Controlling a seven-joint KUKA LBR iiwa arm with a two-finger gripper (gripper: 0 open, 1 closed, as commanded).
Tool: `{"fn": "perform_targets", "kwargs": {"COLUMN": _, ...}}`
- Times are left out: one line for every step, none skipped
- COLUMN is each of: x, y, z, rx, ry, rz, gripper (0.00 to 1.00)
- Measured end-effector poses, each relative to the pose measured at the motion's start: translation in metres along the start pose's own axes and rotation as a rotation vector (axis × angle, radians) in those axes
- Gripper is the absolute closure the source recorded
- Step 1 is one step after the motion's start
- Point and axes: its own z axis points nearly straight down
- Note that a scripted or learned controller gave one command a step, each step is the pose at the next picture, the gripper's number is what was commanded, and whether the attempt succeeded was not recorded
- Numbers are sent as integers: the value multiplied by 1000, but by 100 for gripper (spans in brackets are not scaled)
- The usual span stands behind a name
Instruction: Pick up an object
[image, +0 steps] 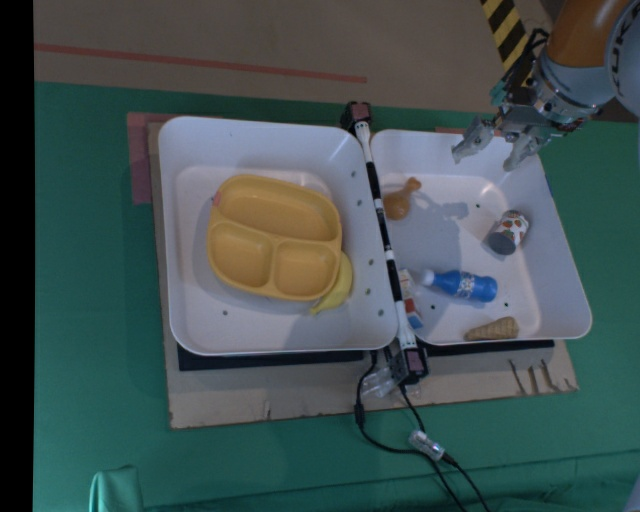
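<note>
The arm (590, 45) is cut off by the top-right corner; the tray (272, 235) hides part of a banana (338, 288).

Grey arm from the right, pincer (496, 147) downward, fingers spread, empty.

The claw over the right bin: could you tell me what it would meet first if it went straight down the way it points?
Probably the bare white floor at the far end of the right bin. The claw hangs open above that corner, and the nearest item, the small grey and white toy, lies nearer the camera. Depth is hard to judge from one slanted view.
</note>
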Motion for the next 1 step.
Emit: {"fn": "perform_targets", "kwargs": {"x": -17, "y": -81, "z": 68, "rx": 1, "ry": -3, "rz": 2, "gripper": 0}}
